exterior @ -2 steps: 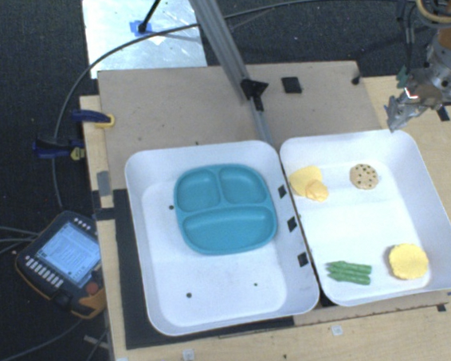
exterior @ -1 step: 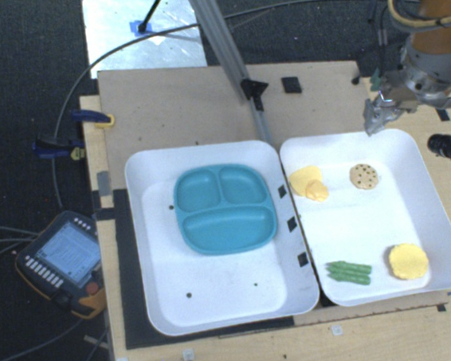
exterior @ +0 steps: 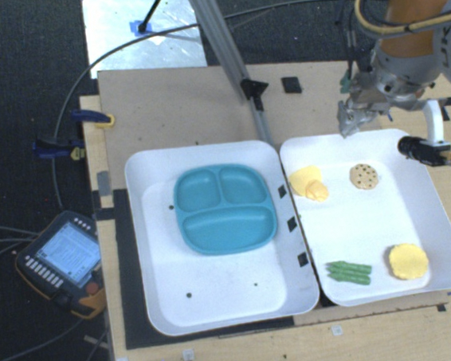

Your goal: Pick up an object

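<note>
In the right bin [exterior: 431, 194] lie a yellow wedge-shaped toy [exterior: 308, 183] at the upper left, a round tan cookie with dark dots [exterior: 363, 176] beside it, green beans [exterior: 349, 272] at the lower middle and a round yellow disc [exterior: 408, 261] at the lower right. My gripper [exterior: 349, 125] hangs over the bin's far rim, above and behind the cookie, with nothing seen in it.
The left bin [exterior: 161, 254] holds a blue divided plate [exterior: 224, 208]. A grey pole [exterior: 227, 47] slants across the bench behind the bins. A handheld pendant [exterior: 64, 261] lies off the bench at the left.
</note>
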Controlling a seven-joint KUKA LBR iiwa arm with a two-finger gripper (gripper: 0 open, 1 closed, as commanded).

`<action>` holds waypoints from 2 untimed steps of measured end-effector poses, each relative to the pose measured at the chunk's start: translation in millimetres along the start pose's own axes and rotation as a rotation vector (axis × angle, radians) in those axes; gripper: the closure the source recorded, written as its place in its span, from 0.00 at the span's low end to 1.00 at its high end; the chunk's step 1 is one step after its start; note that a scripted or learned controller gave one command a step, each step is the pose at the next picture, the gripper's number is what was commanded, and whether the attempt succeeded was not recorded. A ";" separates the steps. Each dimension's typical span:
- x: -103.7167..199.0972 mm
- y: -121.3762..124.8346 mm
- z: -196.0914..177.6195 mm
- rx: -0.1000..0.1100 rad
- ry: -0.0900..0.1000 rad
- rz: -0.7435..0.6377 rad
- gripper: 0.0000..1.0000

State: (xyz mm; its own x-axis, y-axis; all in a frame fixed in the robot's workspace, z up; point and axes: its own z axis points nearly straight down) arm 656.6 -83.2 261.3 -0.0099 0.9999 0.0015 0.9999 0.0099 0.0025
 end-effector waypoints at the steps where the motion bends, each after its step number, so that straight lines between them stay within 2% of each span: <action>1: 56.7 -5.7 -3.5 0.001 0.001 -0.001 1.00; 2: 109.7 -12.6 15.7 0.002 0.001 0.000 1.00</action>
State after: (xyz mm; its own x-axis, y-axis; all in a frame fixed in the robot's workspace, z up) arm 643.0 26.3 245.7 -0.0101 0.9999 0.0022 0.9999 0.0101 0.0004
